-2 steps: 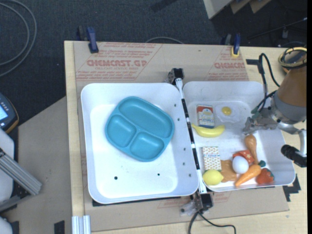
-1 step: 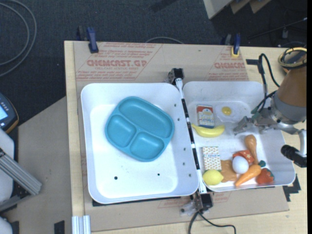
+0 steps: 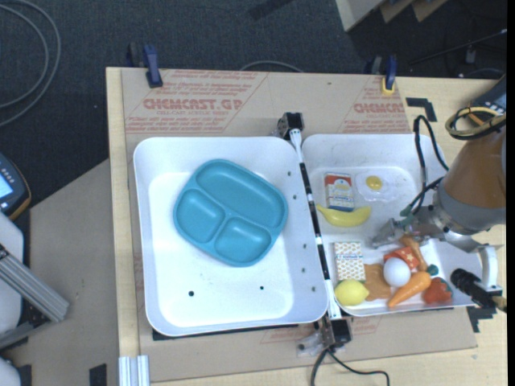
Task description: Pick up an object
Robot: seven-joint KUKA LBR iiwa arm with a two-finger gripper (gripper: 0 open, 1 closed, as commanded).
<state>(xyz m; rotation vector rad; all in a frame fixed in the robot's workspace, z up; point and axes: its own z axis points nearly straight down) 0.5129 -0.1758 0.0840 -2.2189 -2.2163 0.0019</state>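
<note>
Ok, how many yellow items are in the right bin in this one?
3. A banana lies near the bin's middle, a lemon sits at the front left corner, and a small yellow round piece is toward the back. More may be hidden under the arm.

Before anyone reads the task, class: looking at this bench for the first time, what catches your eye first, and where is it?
First, the blue divided plate, lying alone in the left white bin. Next, the bright heap of toy food in the right bin: a banana, a lemon, a carrot and a white egg. The gripper reaches in over that heap from the right.
</note>
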